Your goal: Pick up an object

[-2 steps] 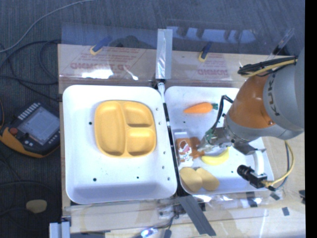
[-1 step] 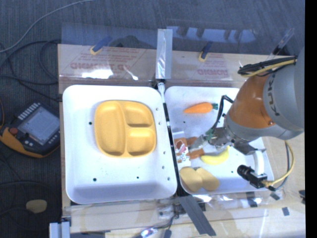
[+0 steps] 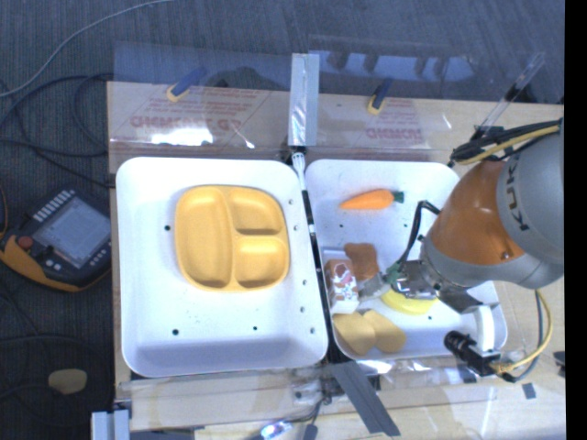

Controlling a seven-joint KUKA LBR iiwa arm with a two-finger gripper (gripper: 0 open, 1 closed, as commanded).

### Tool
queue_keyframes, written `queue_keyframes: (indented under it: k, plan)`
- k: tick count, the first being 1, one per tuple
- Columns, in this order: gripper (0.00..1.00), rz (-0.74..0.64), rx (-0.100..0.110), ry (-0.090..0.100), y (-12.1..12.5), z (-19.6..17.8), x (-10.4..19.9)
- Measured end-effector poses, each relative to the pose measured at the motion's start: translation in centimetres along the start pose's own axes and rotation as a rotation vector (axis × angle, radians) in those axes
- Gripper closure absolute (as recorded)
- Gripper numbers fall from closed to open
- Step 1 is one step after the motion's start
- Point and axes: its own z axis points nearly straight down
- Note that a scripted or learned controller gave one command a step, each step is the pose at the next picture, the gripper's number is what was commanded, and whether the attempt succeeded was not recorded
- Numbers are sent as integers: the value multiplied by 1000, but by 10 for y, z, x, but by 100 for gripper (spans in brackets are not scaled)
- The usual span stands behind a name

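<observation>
Orange-banded grey arm reached in from the right, low over the right bin. Tool sat in the near half of that bin, right over a yellow item, banana-like, partly covered by the wrist. How wide the tool stood could not be told; the wrist hid too much.

Candidate objects, all in the right bin: orange carrot at the far side, well apart from the tool; brown piece just left of the tool; small packaged red-and-white item touching or just beside the brown piece, can't say which; two tan bread-like lumps at the near left corner.

Left bin held a yellow divided tray, far from the action. Clear sheeting and a silver tape strip lay on the tabletop beyond the bins. Teach pendant sat on the floor to the left.

Step, as judged: descent or grasp attempt over the yellow item, nothing visibly held. Next move likely called for closing on the yellow item and lifting straight up, clear of the brown piece. Risk: crowded near corner, neighbours could get nudged or pinched along.
</observation>
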Motion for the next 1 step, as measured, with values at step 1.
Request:
queue_keyframes:
  k: [1]
  plan:
    - [100, 0, -1, 1, 1, -9, 0]
